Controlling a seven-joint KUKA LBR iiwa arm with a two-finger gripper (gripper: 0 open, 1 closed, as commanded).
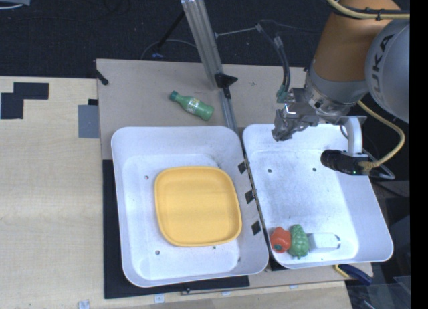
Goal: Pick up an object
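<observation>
A yellow square plate [198, 205] lies in the left bin [134, 147]. In the right bin [361, 221], at its near left corner, a red tomato-like toy [280, 239], a green leafy toy [298, 241] and a small white piece [325, 240] sit close together. My gripper [283, 131] hangs over the far left corner of the right bin, well away from those toys. Nothing shows between its fingers.
A green bottle [191, 105] lies on the bench behind the left bin. A slanted aluminium post [205, 33] rises behind the bins. A black cylinder [342, 161] on a white bracket sticks out beside the wrist over the right bin.
</observation>
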